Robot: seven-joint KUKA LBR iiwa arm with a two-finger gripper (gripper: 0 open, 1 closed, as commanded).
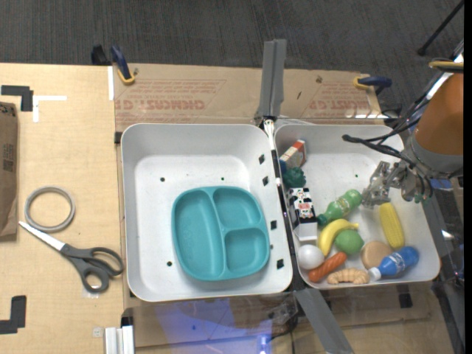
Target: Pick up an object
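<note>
Left bin, one teal tray

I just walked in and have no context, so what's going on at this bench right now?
A robot arm reaches in from the right, its gripper hovering over the right bin, just above the corn cob. That bin holds a pile of toy food, including a banana and a carrot. Nothing is visibly between its fingers. The left bin holds a teal divided plate. Scissors and a tape roll lie on the bench beside it.
</note>
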